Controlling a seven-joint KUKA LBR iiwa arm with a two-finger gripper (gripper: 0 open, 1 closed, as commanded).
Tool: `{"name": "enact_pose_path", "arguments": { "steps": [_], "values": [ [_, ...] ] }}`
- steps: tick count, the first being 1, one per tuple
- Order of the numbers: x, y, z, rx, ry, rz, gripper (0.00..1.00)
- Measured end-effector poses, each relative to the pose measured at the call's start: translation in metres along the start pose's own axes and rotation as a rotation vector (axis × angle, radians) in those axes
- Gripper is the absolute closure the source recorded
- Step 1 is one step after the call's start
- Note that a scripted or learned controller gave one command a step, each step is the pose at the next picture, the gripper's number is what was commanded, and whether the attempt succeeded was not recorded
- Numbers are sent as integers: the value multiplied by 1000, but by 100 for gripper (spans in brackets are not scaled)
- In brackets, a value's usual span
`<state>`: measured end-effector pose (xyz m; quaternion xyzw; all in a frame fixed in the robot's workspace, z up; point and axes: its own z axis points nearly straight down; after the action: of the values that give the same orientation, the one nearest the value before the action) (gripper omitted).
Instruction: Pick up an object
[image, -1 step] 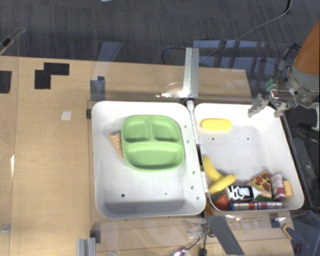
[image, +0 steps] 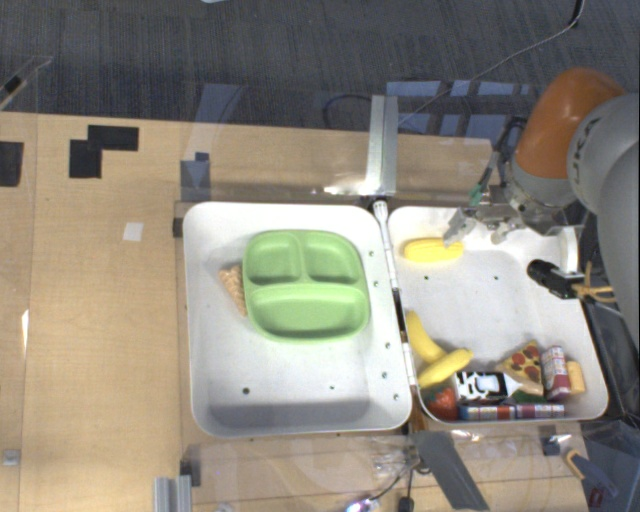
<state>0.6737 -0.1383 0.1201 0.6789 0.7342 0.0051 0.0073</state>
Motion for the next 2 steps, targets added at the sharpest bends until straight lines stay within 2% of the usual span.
{"name": "enact_pose_path", "arguments": {
  "steps": [1,2],
  "values": [
    [-4,6,7,-15,-1,-118,0],
    [2,2,8,-7,-20,-287,0]
  ]
}}
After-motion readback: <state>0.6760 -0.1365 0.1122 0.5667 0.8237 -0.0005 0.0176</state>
